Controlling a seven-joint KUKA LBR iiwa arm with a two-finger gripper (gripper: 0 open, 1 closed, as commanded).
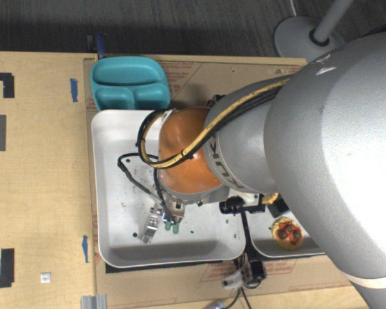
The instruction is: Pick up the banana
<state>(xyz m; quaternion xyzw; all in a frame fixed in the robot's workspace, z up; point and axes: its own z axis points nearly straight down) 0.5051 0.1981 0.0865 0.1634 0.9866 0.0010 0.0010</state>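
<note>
Nearest the lens is my grey arm point(334, 159), which takes up most of the view's right side and reaches across toward the left. A yellow cable point(244, 102) and black leads run along it to the orange band point(183, 153) above the wrist. Below that band my gripper point(159, 224) is low inside the bin on the view's left point(109, 172), near its front wall, over the scuffed white floor. Whether it is open or closed I cannot tell, and I see nothing held in it. I cannot tell where the banana lies, since my arm covers much of both bins. In the bin on the view's right point(264, 246), a small round red-and-yellow thing point(287, 232) sits just beside the edge of my arm. A teal tray point(130, 82) rests on the cardboard bench point(38, 172), touching the left bin's far rim.
</note>
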